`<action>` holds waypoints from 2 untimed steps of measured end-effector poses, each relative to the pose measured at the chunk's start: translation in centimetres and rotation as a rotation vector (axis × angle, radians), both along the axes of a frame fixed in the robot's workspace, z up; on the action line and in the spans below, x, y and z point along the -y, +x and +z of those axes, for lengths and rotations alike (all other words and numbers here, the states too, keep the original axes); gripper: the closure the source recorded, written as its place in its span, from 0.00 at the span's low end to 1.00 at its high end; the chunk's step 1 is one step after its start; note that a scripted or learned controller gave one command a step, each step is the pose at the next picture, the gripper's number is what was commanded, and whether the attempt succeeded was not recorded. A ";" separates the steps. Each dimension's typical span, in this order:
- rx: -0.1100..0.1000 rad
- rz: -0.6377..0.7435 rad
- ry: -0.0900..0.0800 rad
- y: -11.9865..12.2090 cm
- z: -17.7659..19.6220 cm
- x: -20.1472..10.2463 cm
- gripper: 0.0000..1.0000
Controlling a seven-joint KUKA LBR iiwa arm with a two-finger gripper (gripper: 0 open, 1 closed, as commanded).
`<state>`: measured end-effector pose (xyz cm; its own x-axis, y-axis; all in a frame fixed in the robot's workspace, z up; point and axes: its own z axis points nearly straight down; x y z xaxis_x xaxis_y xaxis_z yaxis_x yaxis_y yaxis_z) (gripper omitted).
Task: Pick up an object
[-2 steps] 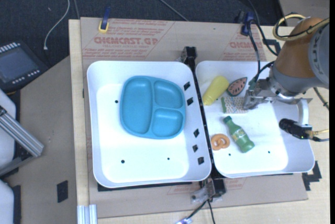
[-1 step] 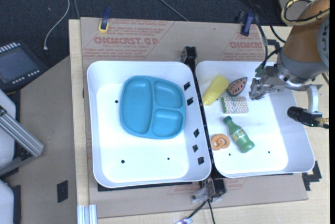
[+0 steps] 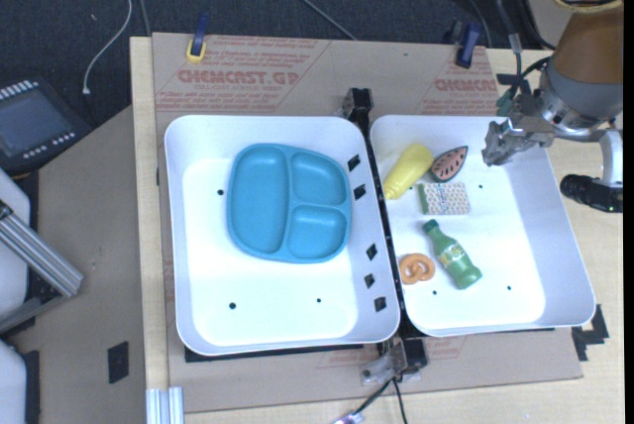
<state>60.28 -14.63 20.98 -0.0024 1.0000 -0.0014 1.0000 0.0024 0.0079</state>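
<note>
The right bin [image 3: 535, 244] holds a yellow banana-like piece [image 3: 407, 169], a watermelon slice [image 3: 450, 163], a speckled green-white block [image 3: 445, 200], a green bottle [image 3: 453, 255] and an orange pretzel-like ring [image 3: 416, 267]. My gripper [image 3: 497, 146] hangs above the bin's upper right part, to the right of the watermelon slice and apart from it. Nothing shows between its fingers.
In the left bin [image 3: 198, 244] lies a blue divided plate [image 3: 289, 202]. A black divider with clips runs between the bins. Blue clamps [image 3: 198, 44] hold the cardboard base at the back. Cables lie on the dark floor beyond.
</note>
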 end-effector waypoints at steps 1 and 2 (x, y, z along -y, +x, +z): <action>-0.004 -0.001 0.001 0.1 1.8 0.0 1.00; -0.011 0.004 0.005 -1.1 1.5 -6.2 1.00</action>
